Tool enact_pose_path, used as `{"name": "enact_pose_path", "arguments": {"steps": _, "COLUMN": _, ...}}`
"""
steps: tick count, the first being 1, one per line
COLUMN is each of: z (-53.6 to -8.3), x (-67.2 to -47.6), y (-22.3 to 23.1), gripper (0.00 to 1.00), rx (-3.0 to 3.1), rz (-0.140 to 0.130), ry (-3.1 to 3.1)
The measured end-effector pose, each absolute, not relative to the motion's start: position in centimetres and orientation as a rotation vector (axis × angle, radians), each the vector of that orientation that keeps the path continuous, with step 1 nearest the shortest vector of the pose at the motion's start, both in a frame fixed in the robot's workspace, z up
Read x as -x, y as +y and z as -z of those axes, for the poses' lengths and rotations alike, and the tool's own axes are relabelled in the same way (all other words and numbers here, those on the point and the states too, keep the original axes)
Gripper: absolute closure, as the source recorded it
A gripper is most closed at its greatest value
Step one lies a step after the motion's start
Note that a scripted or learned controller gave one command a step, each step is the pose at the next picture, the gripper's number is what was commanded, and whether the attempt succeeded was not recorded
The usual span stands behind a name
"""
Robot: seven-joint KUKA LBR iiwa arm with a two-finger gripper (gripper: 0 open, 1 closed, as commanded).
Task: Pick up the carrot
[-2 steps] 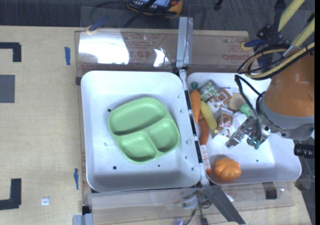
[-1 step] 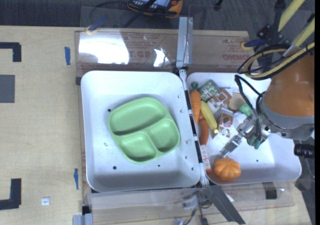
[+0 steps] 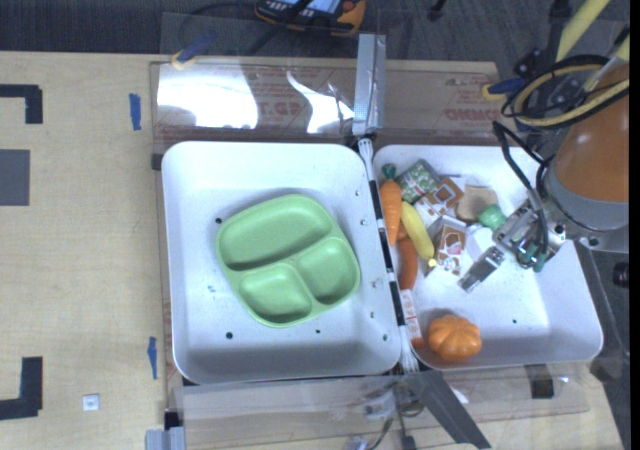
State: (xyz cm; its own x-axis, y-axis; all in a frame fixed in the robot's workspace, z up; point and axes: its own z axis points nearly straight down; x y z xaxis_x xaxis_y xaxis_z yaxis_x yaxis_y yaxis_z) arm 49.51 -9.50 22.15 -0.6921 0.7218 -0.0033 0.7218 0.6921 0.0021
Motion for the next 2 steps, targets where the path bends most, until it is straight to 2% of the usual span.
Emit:
{"name": "enact_pose_path", "arguments": {"steps": 1, "z": -14.2, "x": -48.0, "y": -9.9, "gripper": 0.0, "rx": -1.009, "rz": -0.001, "ry": 2.974}}
{"name": "enact_pose_path", "arguments": {"steps": 2, "z": -11.1, "x": -49.0, "y": -10.2, "gripper": 0.0, "rx": -0.687, "rz": -0.019, "ry": 3.045}}
